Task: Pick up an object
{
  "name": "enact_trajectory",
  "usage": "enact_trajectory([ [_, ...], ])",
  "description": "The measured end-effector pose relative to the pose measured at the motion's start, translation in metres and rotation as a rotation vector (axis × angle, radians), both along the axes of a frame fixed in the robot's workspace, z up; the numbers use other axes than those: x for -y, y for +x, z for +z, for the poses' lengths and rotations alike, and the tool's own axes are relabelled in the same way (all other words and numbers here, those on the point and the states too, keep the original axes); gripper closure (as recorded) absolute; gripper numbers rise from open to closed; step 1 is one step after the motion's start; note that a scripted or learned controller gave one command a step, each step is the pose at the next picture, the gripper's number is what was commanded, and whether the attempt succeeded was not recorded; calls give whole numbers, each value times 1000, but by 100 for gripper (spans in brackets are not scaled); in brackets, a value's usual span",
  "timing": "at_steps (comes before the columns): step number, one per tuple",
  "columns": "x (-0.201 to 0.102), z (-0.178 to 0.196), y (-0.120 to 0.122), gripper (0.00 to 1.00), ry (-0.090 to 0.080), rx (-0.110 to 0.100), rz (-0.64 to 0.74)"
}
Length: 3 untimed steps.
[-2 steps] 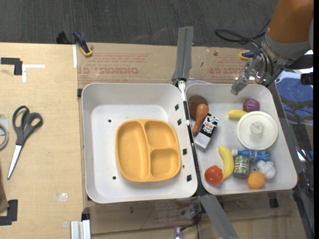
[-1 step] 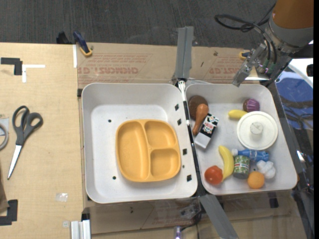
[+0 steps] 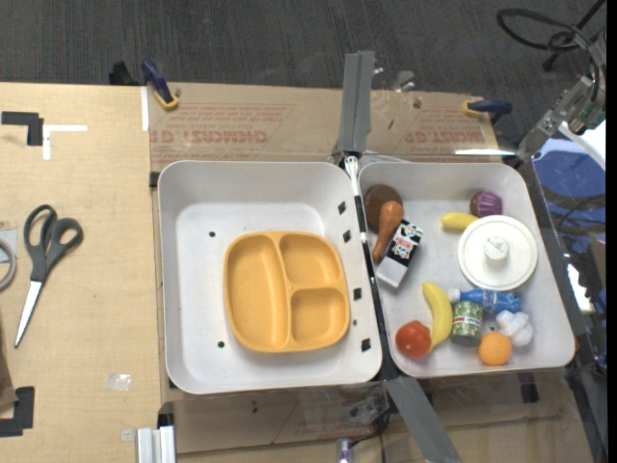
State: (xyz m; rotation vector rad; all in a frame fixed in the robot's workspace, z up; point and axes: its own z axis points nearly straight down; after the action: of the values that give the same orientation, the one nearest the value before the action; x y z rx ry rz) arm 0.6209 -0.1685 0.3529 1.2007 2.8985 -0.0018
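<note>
Camera view puts the round white lidded pot [image 3: 496, 251] in the right bin [image 3: 540, 258], and I read everything from it: the purple piece [image 3: 486, 204] and small yellow fruit [image 3: 460, 222] just behind it, the carton [image 3: 398, 254] and brown-and-orange piece [image 3: 384, 218] off to its left, and the banana [image 3: 439, 312], tomato [image 3: 413, 340], green can [image 3: 468, 319] and orange [image 3: 495, 349] in front. The yellow divided plate [image 3: 286, 289] lies well left of the pot, in the left bin [image 3: 183, 258]. The gripper [image 3: 576, 104] hangs well behind and right of the pot, outside the bins and holding nothing I can see; I cannot tell whether it is open or closed.
</note>
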Motion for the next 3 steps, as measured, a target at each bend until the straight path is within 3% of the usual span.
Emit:
enact_trajectory([
  [1, 54, 33, 24, 100, 0, 0, -257],
  [3, 52, 51, 27, 100, -7, 5, -249],
])
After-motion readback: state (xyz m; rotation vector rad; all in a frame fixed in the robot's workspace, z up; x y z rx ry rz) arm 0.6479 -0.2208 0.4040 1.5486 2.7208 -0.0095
